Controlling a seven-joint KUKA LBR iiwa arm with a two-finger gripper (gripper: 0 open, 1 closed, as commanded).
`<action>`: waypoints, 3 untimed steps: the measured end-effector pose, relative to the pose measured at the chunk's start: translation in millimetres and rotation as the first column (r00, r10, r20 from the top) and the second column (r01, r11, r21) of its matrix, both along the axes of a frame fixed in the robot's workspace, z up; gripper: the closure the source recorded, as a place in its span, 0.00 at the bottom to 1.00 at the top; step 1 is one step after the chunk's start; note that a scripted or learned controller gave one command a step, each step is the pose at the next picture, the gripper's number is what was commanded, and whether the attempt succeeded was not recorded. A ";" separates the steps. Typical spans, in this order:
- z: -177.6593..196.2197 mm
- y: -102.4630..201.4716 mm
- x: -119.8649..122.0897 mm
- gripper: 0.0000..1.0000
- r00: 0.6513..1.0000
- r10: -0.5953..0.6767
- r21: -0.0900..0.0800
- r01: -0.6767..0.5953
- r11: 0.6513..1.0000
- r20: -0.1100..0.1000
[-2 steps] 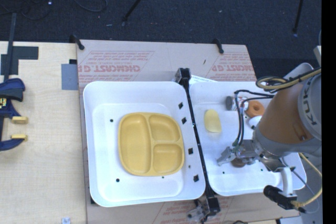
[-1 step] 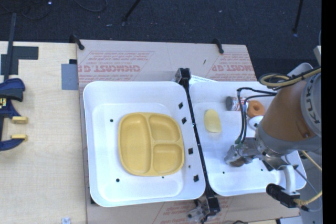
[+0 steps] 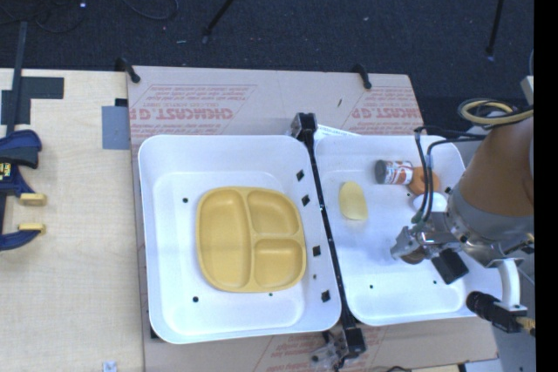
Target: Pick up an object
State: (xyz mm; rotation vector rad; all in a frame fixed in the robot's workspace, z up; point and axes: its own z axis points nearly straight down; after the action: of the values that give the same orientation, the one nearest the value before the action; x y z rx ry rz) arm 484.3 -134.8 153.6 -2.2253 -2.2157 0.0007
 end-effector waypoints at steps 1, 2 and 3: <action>56.3 -0.5 -7.4 1.00 1.000 0.006 0.000 -0.006 1.000 0.001; 89.4 -1.4 -6.1 1.00 1.000 0.006 0.000 -0.006 1.000 0.000; 74.9 48.9 8.4 1.00 1.000 0.008 0.002 -0.008 1.000 -0.007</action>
State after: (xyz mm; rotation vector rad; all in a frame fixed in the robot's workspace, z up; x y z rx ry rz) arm 492.7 -86.0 228.4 -2.2113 -2.2205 0.0057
